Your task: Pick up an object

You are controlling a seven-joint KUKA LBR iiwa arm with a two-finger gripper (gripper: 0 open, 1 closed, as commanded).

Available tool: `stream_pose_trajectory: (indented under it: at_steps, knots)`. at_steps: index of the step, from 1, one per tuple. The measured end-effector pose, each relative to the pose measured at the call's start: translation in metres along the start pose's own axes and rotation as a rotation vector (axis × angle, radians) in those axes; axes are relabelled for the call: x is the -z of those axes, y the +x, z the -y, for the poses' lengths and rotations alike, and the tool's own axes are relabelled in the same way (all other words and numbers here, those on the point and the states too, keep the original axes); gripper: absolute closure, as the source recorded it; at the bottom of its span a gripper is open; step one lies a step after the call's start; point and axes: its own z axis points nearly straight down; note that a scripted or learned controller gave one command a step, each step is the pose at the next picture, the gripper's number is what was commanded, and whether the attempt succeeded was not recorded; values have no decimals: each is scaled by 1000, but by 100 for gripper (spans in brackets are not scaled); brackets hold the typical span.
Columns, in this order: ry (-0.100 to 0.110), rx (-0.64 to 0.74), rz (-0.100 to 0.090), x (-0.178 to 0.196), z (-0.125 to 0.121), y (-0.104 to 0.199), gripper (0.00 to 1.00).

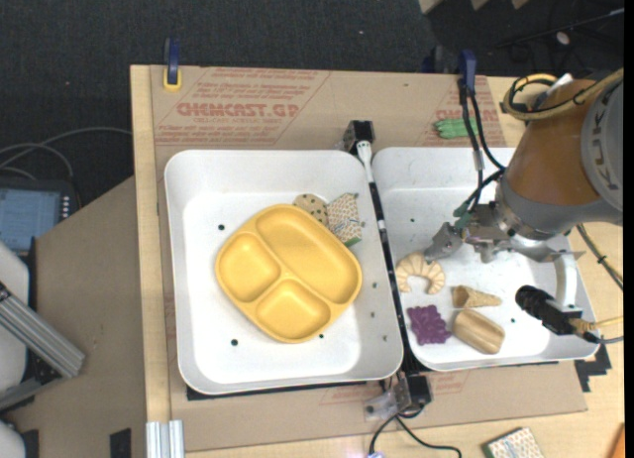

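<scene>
Tan wooden block [477, 331] front-right of beige toy croissant [420, 273]; just behind croissant, gripper [464, 245], jaws spread and empty; may well slip off curved crust, or nudge purple grape cluster [428, 322] just in front.

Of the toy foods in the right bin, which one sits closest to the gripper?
The croissant: pale, curved, just below-left of the gripper. The purple grapes, cone and bread roll lie farther toward the bin's front.

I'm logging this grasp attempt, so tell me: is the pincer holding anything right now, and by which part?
Nothing is held. The pincer hangs open above the right bin, just above the croissant, with nothing between its fingers.
</scene>
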Motion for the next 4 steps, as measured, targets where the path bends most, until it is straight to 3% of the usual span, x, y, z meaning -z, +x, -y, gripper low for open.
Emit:
stream_pose_trajectory:
  at_steps: [1,2,3,4]
  knots:
    - [-2,2,-1,-52,34,-45,0]
    - [-12,6,-1,-39,31,-41,100]
    - [-19,3,8,22,1,-133,100]
    - [-8,17,-7,0,-26,-51,100]
